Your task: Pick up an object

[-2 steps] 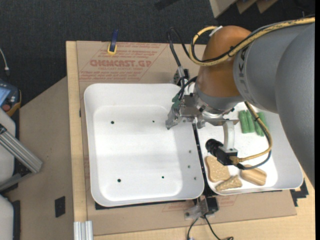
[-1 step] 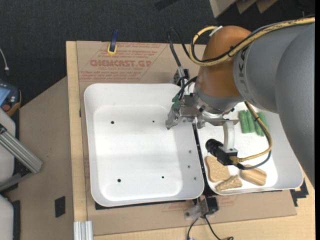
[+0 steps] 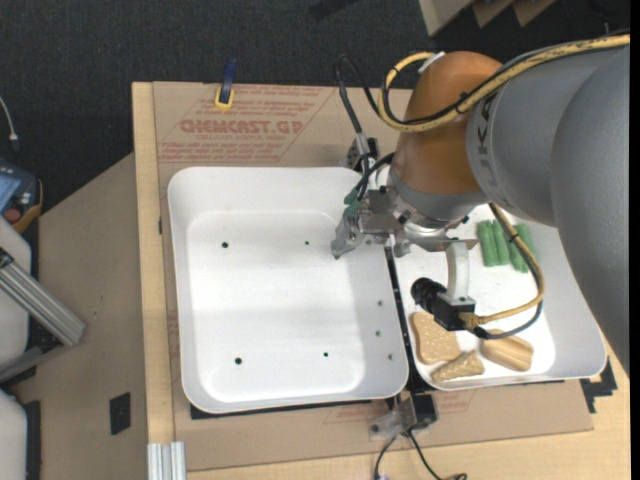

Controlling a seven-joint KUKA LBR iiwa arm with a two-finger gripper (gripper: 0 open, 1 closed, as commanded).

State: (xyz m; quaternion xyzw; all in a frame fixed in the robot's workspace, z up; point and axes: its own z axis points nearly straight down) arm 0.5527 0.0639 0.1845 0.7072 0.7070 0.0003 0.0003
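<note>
My gripper (image 3: 347,238) hangs low over the right rim of the left bin (image 3: 200,268), under the grey wrist and orange band. Nothing shows in its grasp. In the right bin (image 3: 570,338) lie a green ribbed object (image 3: 497,244) near the arm, a tan biscuit-like piece (image 3: 435,340), a tan rounded block (image 3: 506,352) and a smaller tan wedge (image 3: 458,368) at the front. The arm hides much of the right bin's back half.
A black plug with a yellow cable (image 3: 432,296) dangles from the arm over the right bin's left side. Both bins rest on a cardboard sheet (image 3: 250,118) with a blue-and-yellow clip (image 3: 227,86) at its far edge.
</note>
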